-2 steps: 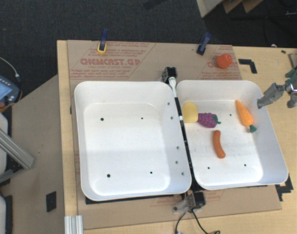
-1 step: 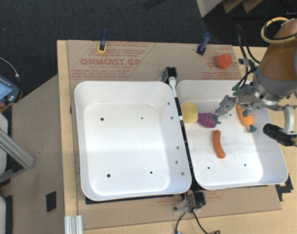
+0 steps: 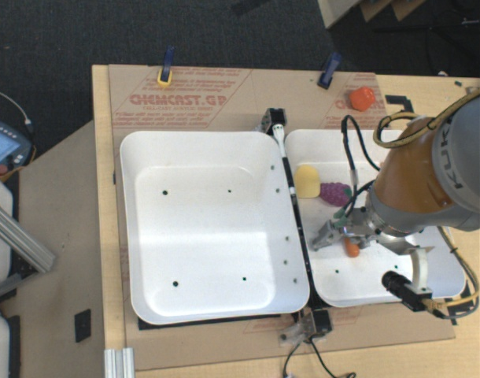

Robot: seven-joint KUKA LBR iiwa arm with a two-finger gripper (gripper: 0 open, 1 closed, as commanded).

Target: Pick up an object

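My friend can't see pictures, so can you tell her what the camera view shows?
A grey and orange robot arm reaches into the right white bin, its tool low beside a small orange object. A yellow object and a purple one lie nearby in that bin; the left white bin sits alongside.

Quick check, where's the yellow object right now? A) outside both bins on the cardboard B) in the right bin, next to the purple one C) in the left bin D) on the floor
B: the yellow object lies in the right bin near its left wall, with the purple object just beside it.
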